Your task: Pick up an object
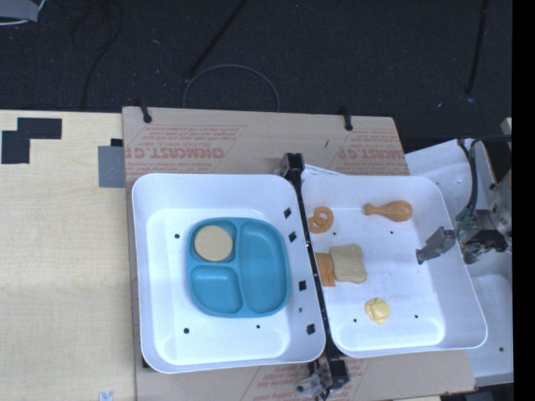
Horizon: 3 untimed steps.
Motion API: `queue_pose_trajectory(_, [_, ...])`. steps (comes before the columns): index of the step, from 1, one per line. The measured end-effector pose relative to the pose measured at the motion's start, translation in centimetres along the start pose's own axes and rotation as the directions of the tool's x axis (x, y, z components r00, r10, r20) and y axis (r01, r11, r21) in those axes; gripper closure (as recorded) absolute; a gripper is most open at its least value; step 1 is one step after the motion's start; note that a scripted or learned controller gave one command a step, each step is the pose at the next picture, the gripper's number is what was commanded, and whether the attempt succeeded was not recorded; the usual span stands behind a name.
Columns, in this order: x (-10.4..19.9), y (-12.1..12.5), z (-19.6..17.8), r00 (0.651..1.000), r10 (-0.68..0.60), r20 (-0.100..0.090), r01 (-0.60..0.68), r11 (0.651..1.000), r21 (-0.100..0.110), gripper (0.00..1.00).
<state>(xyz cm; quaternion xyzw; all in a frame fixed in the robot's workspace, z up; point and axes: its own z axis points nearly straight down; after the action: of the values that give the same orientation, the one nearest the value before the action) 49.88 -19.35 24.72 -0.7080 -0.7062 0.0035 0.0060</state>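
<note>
gripper [438,246] sits low at right bin's [451,328] right edge – can't tell finger state, nothing seen in it. right bin holds drumstick [389,210], pretzel [321,219], toast [346,263], yellow lump [377,310]. left bin [159,324] – blue divided tray [242,270] with round cookie [212,243].

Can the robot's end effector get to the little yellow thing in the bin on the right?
Probably yes. The end effector sits over the right bin's edge, and the yellow lump lies alone on bare floor, nothing between them.
</note>
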Motion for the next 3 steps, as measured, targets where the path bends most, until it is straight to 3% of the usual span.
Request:
queue_pose_trajectory(1, [0.0, 0.2, -0.5, 1.0, -0.002, 0.002, 0.002, 1.0, -0.01, 0.0])
queue_pose_trajectory(3, [-0.1, 0.3, 10.2, 1.0, -0.002, 0.0, 0.002, 1.0, -0.005, 0.0])
